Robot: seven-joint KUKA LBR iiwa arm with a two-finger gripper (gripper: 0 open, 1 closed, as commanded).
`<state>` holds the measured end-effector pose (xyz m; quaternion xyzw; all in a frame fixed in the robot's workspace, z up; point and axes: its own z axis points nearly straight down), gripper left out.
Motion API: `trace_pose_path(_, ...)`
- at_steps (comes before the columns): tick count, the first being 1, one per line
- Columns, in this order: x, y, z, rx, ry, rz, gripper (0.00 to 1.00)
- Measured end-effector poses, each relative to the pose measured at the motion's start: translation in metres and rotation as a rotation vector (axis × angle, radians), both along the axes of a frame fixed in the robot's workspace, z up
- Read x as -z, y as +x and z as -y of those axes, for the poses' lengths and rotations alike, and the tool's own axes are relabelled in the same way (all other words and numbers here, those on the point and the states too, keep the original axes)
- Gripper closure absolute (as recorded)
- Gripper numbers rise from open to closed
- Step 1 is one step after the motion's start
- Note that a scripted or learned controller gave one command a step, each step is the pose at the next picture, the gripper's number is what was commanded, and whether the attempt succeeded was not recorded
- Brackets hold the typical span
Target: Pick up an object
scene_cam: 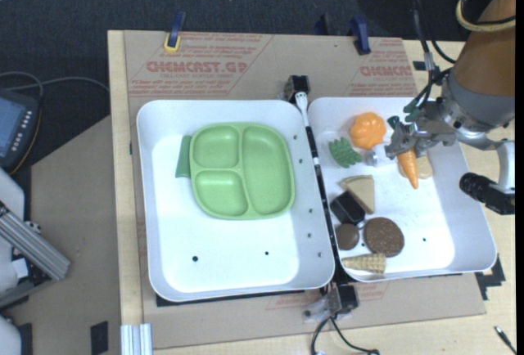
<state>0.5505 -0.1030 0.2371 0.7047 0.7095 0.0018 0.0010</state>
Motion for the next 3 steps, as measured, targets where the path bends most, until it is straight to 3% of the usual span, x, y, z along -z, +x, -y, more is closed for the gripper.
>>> trace_pose_path(1,0.014,0.006,-0.051,0.002,0.001,-0.007,1.0)
trace_pose_path(2,0.003,0.009,-0.104,0.0,0.001,-0.001,1.0)
trace_pose_path(3,0.019,0.0,-0.153,0.002,0.0,-0.008,1.0)
